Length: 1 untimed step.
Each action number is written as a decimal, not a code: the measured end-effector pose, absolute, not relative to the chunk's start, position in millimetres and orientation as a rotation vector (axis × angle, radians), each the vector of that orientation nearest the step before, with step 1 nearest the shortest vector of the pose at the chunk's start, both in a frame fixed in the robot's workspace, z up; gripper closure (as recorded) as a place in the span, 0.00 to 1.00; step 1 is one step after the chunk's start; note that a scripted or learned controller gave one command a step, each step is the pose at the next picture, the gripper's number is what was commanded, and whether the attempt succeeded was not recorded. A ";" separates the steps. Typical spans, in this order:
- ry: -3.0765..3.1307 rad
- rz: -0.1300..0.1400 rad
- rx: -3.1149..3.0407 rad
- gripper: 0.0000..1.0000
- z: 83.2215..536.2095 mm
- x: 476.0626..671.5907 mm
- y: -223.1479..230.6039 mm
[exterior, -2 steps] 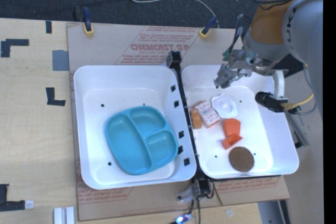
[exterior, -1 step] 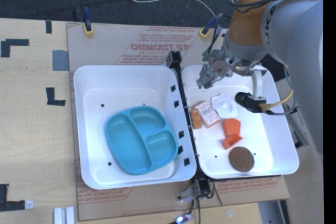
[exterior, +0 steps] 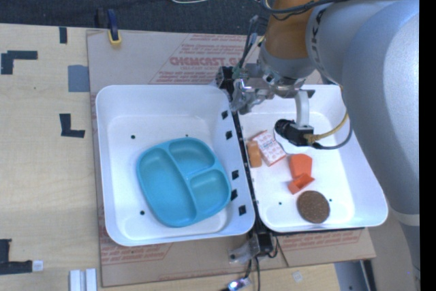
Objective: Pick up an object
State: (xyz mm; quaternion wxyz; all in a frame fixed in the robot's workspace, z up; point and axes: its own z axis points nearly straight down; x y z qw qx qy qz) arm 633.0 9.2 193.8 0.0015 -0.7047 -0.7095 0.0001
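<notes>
In the right bin [exterior: 354,167] lie a small packet with red print [exterior: 270,147], a tan piece [exterior: 254,156] beside it, an orange block [exterior: 300,172] and a brown round cookie-like disc [exterior: 314,206]. My gripper [exterior: 243,97] hangs above the back left corner of the right bin, near the wall between the bins. It is behind and above the packet, apart from it. Nothing shows between its fingers.
The left bin [exterior: 112,146] holds a blue divided plate [exterior: 184,180]. A black cable [exterior: 320,140] loops from the wrist over the right bin. The large grey arm covers the right side. Cardboard lies under both bins.
</notes>
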 end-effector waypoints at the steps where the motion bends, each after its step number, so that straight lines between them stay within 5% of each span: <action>1: -2.227 0.000 -2.212 1.00 191.0 636.1 59.1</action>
